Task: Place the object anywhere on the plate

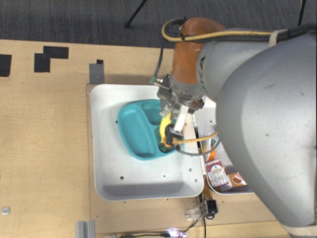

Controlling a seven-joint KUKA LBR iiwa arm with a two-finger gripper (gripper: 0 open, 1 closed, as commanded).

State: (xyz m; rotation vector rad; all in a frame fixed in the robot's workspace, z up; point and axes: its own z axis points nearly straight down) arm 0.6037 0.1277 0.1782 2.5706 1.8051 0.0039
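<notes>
Pale wooden bench [44,148], shallow white bin [104,133] at its middle, second white bin [235,191] alongside holding a red-and-white packet [217,175], black block shapes [49,57] on the bench's far edge, dark carpet [74,9] beyond.

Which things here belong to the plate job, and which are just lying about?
Job: plate; yellow thing at the plate's right edge, under the pincer.
Lying about: red packet and orange thing, both in the right bin.
</notes>
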